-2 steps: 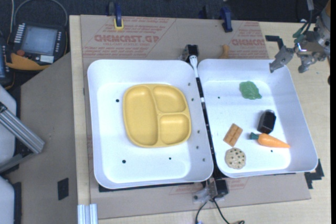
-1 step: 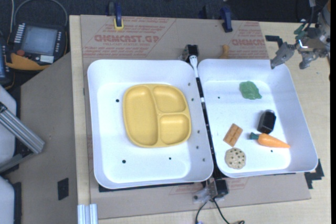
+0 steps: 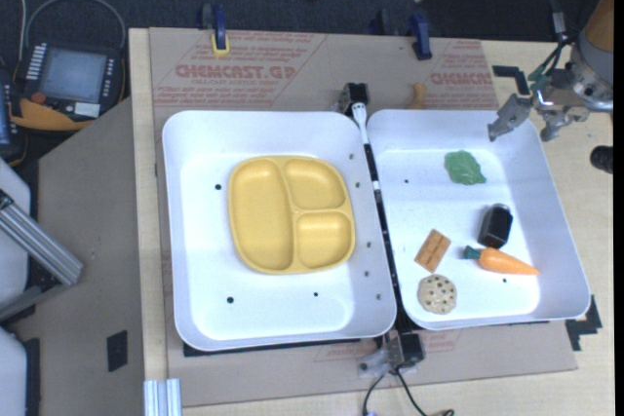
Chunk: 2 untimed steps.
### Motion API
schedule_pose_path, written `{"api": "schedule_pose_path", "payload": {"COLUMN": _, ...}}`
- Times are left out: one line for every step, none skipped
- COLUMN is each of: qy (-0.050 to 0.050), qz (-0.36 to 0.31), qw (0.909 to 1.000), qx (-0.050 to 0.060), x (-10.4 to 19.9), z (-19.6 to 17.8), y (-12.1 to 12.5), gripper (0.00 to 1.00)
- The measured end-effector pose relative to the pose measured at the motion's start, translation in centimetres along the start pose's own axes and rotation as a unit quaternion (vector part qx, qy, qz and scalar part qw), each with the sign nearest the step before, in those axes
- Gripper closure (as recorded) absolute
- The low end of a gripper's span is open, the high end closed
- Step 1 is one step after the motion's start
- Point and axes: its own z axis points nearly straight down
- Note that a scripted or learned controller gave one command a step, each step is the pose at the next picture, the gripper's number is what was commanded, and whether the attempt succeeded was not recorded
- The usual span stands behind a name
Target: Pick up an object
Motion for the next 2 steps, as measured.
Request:
{"api": "schedule_pose_path", "payload": {"qy": 0.000, "qz": 0.000, "qw": 1.0000, "qx": 0.001, "x": 0.2, "z": 6.3, "y": -0.5, "gripper": 0.00}}
{"api": "schedule_pose_path", "payload": {"qy": 0.000, "qz": 0.000, "qw": 1.0000, "qx": 0.000, "x": 0.0, "z": 10.7, "y": -0.3, "gripper": 0.00}}
